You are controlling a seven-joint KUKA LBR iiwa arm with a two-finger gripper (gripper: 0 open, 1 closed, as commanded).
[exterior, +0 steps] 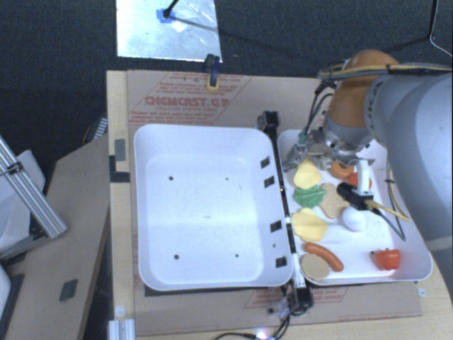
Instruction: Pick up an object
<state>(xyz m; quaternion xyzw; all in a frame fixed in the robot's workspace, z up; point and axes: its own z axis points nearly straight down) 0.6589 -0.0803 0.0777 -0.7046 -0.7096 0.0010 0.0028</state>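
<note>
The hand (306, 149) is seen low over the back of the right bin (416, 259), just above a yellow toy piece (307, 175); whether it is open or closed cannot be told. Nearby are found a green piece (308, 196), a white egg (354, 220), a sausage (325, 255) and a red piece (386, 258). The left bin (205, 204) is set alongside on the counter (184, 98).
</note>
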